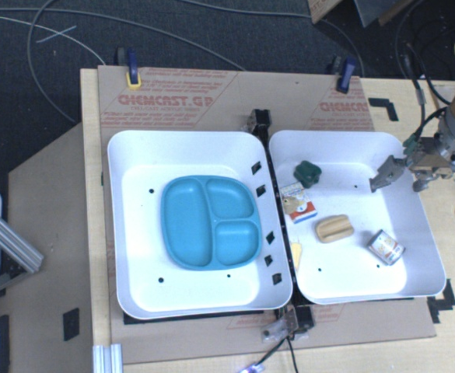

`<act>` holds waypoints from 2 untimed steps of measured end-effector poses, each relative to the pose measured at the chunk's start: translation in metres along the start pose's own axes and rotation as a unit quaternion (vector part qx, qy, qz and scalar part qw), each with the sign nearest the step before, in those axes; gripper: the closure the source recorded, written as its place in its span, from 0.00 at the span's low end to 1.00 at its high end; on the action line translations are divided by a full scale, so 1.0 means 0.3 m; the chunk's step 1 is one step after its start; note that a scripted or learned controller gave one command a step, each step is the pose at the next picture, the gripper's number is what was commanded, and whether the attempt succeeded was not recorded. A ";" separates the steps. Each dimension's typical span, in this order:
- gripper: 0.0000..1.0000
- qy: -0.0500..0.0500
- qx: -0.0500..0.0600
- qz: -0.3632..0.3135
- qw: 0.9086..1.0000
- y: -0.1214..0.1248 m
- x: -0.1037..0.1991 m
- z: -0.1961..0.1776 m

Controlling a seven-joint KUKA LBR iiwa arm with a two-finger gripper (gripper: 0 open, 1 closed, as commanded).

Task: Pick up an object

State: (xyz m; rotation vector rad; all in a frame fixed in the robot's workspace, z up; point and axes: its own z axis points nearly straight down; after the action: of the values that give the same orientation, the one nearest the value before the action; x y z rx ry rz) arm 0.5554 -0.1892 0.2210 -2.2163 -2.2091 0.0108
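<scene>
Hovering over the far right corner of the right bin, my hand reaches in from the right edge of the scene. One grey finger slants down and left toward the bin floor, and a second shows beside it at right, with a gap between them, so I read the hand as open and holding nothing. The things I could pick up all lie apart from it in this same bin. Nearest is a small silver can tipped on its side, toward the near right. Left of that lies a tan block, rounded like a bread roll. A dark green lump rests toward the far left of the bin, and just on its near side lies a small packet with red and white print, close to the bin's left wall. Across the divide, the left bin holds a light blue divided plate with three compartments, lying flat near its middle. Both bins rest on the bench, a brown board with two clamps on its far edge
</scene>
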 end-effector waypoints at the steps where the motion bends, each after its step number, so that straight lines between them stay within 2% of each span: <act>1: 0.00 -0.002 -0.006 -0.002 1.000 0.009 0.002 -0.023; 2: 0.00 -0.001 -0.005 -0.001 1.000 0.013 -0.004 0.115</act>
State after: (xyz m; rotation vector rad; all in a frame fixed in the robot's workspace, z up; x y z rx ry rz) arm 0.5587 -0.1903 0.1864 -2.2193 -2.2183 0.0020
